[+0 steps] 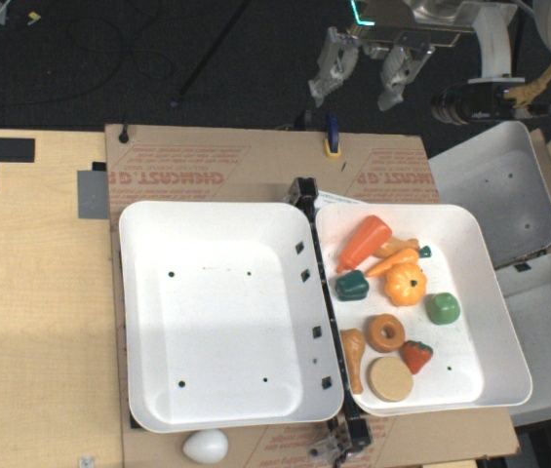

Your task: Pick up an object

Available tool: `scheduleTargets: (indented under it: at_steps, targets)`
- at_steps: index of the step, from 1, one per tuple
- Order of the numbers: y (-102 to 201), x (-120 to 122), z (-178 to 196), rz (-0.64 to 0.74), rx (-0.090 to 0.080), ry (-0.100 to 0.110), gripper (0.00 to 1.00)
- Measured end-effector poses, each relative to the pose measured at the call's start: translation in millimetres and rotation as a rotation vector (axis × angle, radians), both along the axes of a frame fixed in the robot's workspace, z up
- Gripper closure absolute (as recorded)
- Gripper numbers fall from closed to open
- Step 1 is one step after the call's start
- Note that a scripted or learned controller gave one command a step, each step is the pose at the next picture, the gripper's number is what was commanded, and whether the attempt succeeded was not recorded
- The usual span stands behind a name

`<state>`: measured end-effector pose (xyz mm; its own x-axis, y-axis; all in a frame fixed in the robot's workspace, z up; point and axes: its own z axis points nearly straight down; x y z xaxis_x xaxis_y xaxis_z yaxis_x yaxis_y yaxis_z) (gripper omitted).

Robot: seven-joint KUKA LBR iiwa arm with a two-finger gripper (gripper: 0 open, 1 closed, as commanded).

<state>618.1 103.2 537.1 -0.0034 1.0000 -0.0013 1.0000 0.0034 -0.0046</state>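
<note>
My gripper [364,78] hangs high at the top of the camera view, well above and behind the bins, its two fingers spread open with nothing between them. The right bin [494,344] holds several toy foods: an orange-red carrot [365,241], a small orange vegetable [395,259], a dark green pepper [351,286], an orange pumpkin [405,285], a green round fruit [443,308], a brown doughnut [386,332], a strawberry [415,356], a tan round biscuit [391,379] and a tan bread stick [354,358].
The left bin [148,261] stands beside the right one on a cardboard sheet [216,169]. A white egg [205,446] lies outside the bins at the front edge. A grey panel [499,188] stands to the right.
</note>
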Motion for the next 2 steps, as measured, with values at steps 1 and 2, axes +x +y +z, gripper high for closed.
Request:
scheduleTargets:
  at_steps: [1,2]
  targets:
    - [16.4,-29.5,-90.8,-0.001,-0.001,0.009,0.0]
    - [17.0,-28.1,-75.8,0.006,-0.001,0.002,1.0]
